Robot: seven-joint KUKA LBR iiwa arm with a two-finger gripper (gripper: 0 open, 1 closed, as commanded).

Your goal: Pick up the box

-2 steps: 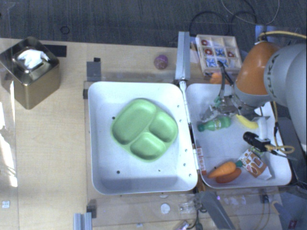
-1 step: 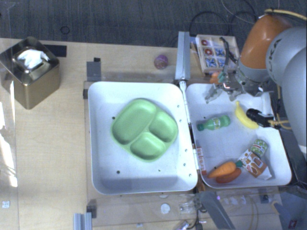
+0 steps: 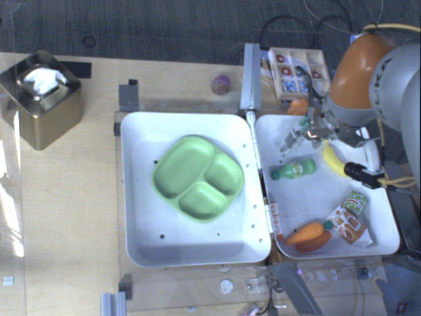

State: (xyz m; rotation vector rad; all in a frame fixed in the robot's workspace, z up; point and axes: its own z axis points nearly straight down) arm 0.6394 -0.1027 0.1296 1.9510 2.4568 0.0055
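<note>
The box [image 3: 348, 220], a small brown and white carton with a green top, lies tilted in the right bin [image 3: 316, 188] near its front right corner. My gripper [image 3: 297, 137] hangs over the bin's back left part, well apart from the box and just above a green bottle [image 3: 294, 170]. Nothing shows between the gripper's tips.
A carrot [image 3: 309, 233] lies just left of the box, and a banana [image 3: 333, 159] sits under the arm. The left bin [image 3: 141, 242] holds a green divided plate [image 3: 197, 176]. Behind the bins are a picture-printed flat box [image 3: 294, 72], a purple ball [image 3: 221, 84] and a gold tissue box [image 3: 43, 101].
</note>
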